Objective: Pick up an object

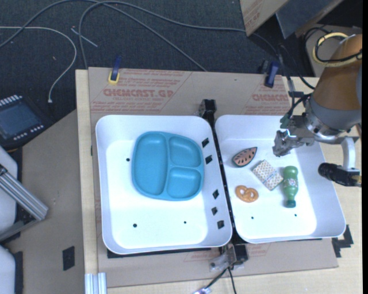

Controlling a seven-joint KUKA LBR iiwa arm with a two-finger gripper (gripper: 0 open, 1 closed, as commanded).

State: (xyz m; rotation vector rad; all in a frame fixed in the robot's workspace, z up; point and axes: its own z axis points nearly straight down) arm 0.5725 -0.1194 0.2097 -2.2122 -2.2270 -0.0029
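Tool [280,146] hovers over right bin [328,224], grip state unreadable; leaf-shaped piece [245,157], pretzel [246,194], patterned packet [267,173], green bottle [290,185] lie below; blue tray [167,165] in left bin [115,229]

A dark carpet floor [172,34] is lying behind the bench, with thin white cables [63,46] curling across it. A brown cardboard box [259,14], maybe, is poking in at the top edge.

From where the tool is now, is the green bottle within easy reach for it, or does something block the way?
Probably yes. The tool hovers over the right bin, and the green bottle lies just below it in the view. The patterned packet lies beside the bottle on its left, and nothing lies on top of the bottle.
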